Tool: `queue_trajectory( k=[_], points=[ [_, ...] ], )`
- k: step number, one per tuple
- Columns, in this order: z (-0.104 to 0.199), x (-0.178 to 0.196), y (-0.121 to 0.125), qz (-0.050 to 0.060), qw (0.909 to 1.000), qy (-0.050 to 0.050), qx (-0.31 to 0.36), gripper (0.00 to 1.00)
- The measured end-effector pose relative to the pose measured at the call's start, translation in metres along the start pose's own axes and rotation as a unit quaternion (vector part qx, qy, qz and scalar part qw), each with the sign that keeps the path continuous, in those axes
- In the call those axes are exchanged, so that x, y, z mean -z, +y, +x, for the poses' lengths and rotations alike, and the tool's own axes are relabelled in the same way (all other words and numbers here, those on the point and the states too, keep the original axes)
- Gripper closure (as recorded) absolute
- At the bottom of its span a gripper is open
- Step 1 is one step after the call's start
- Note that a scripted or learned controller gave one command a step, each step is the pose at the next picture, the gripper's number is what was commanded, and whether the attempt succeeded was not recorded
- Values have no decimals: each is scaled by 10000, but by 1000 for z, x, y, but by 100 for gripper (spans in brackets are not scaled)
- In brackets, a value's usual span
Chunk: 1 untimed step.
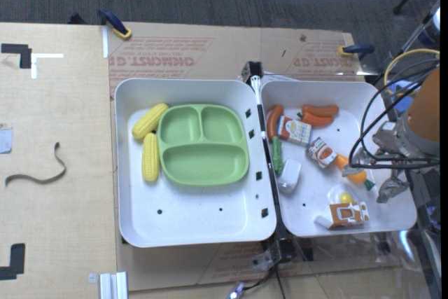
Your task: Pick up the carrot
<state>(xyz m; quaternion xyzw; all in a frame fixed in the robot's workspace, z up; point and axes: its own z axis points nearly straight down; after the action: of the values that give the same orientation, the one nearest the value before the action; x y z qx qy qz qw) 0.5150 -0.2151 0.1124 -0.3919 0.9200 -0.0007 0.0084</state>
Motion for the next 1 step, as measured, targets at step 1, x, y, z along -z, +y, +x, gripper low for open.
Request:
queue_trajectory(
  k=[1],
  points=[
    [-4,10,0,14,10000,-22,16,100]
  ],
)
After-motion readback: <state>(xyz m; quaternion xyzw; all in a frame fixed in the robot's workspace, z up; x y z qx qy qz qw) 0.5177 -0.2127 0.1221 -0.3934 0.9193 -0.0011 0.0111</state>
